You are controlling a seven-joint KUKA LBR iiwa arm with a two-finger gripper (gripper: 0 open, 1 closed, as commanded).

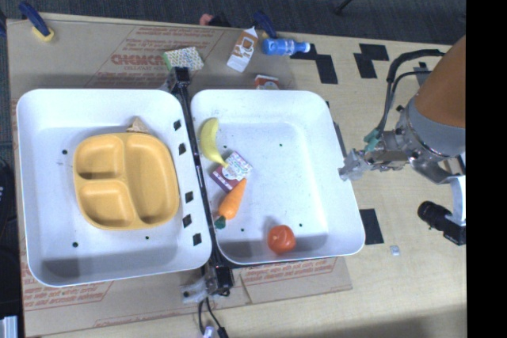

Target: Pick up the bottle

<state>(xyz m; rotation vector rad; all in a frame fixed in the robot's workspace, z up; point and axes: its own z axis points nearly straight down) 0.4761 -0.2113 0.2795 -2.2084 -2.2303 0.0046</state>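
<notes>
A small blue bottle (279,47) with a pale cap end lies on its side on the bench, just beyond the far rim of the right bin (317,103). My gripper (353,168) hangs over the bench just outside that bin's right rim, about halfway along it. It is well to the right of and nearer than the bottle, and nothing shows in it. The grey wrist and orange band reach in from the right edge.
The right bin holds a banana (208,140), a small purple-and-white packet (231,169), a carrot (233,201) and a tomato (280,238). In the left bin (32,170) sits a yellow divided plate (125,180). Small cartons (242,50) and clamps lie near the bottle.
</notes>
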